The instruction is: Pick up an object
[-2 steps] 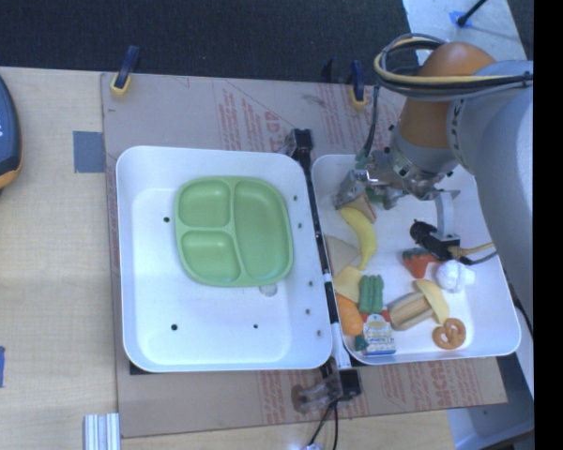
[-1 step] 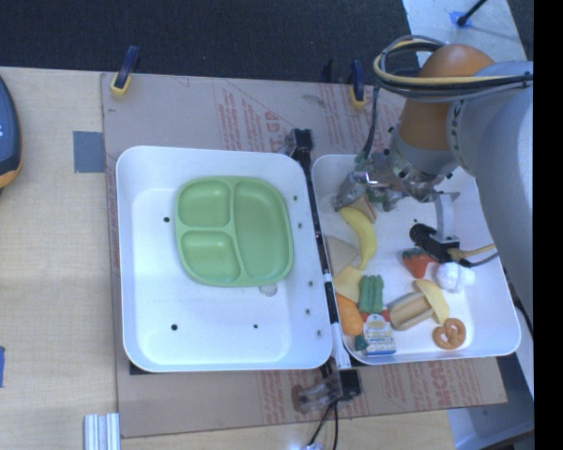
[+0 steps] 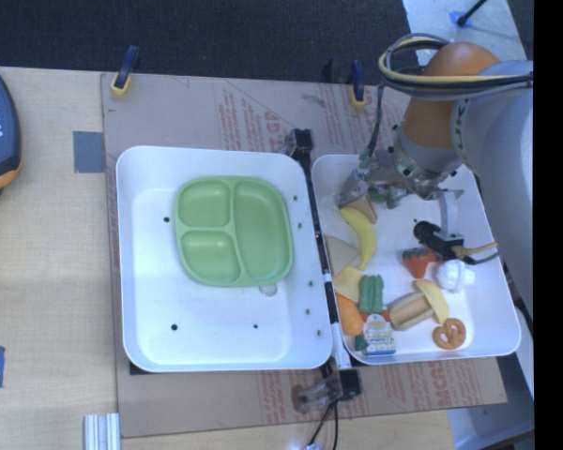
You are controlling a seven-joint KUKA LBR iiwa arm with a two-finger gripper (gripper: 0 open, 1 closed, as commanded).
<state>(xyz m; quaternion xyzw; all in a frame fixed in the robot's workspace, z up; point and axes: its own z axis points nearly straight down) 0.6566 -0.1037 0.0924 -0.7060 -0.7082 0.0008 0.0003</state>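
tool (image 3: 375,187) above one banana (image 3: 361,234); two bins (image 3: 141,251), one green plate (image 3: 235,230)

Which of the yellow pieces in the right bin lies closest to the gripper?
The long curved banana, lying just below the gripper near the bin's top left. The other yellow pieces sit lower, beside the green vegetable and the pretzel.

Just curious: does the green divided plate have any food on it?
Empty. The green plate shows three bare compartments; the toy food lies in the right bin.
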